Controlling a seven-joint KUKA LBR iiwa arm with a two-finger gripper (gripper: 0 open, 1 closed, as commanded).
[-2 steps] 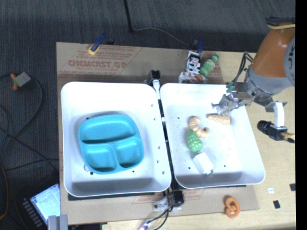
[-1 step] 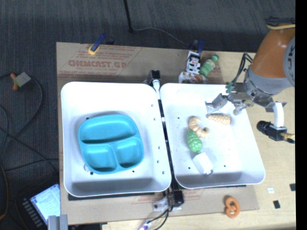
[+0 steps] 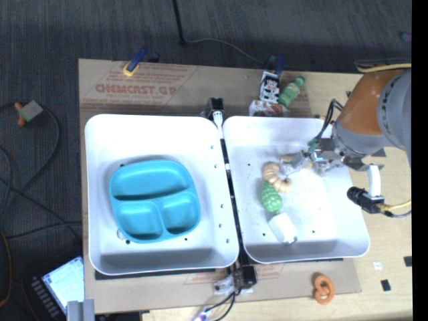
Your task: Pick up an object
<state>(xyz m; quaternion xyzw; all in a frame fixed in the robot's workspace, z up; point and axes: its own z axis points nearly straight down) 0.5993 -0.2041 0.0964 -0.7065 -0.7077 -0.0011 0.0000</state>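
Jaws: state cannot be told; the gripper [image 3: 299, 159] is low over the right bin [image 3: 334, 233], too small and blurred to read.
Task's things: tan ring-shaped toy [image 3: 273, 173], just left of the jaws and slightly toward the camera; green knobbly toy [image 3: 271, 197] touching it on the near side; white block [image 3: 283, 227] further toward the near rim, apart from the jaws.
Likeliest target: the tan toy, judged by nearness alone.
Risk, crowding: tan and green toys lie against each other; closing on one could shove or drag the other.
Risk, shape: the tan toy looks rounded and may roll out of a pinch.
Risk, offset: the jaws sit beside the tan toy, not over it, so closing here would likely catch nothing.
In the way: nothing lies between jaws and tan toy.
Left of the jaws, well apart: left bin [image 3: 100, 179] holding a blue divided tray [image 3: 155, 200].
Behind the jaws, outside the bin: green bottle-like item [image 3: 291, 91] and a small figure [image 3: 266, 92].
Near side, on the bench: orange ring [image 3: 324, 287].
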